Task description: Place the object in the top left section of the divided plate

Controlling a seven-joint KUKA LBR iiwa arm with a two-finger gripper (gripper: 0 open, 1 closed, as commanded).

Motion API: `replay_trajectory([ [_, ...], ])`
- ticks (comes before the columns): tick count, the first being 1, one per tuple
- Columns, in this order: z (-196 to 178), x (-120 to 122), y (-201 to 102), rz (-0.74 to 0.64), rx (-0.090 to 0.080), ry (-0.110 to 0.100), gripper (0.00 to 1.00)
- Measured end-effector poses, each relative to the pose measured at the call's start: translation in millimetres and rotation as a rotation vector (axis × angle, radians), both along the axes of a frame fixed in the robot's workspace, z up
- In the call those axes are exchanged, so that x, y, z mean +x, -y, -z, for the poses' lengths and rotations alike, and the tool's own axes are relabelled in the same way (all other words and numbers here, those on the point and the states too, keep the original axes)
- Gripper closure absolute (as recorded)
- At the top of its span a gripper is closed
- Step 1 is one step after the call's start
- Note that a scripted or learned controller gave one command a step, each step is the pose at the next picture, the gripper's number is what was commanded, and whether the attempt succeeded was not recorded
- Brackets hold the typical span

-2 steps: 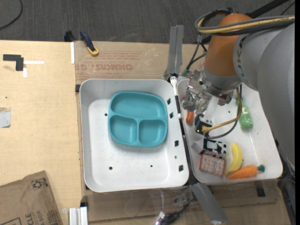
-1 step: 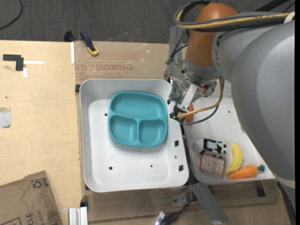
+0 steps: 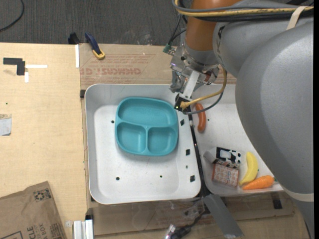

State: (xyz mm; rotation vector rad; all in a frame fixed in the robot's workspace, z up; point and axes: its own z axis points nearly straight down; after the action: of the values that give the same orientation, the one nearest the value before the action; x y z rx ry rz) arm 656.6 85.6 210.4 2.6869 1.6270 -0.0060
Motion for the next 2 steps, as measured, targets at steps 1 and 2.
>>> replay_trajectory([
  [1, -91.8, 2.3, 21.7, 0.181, 0.000, 0.001, 1.00],
  [2, -83.1, -52.5, 70.1, 0.242, 0.000, 0.001, 1.00],
])
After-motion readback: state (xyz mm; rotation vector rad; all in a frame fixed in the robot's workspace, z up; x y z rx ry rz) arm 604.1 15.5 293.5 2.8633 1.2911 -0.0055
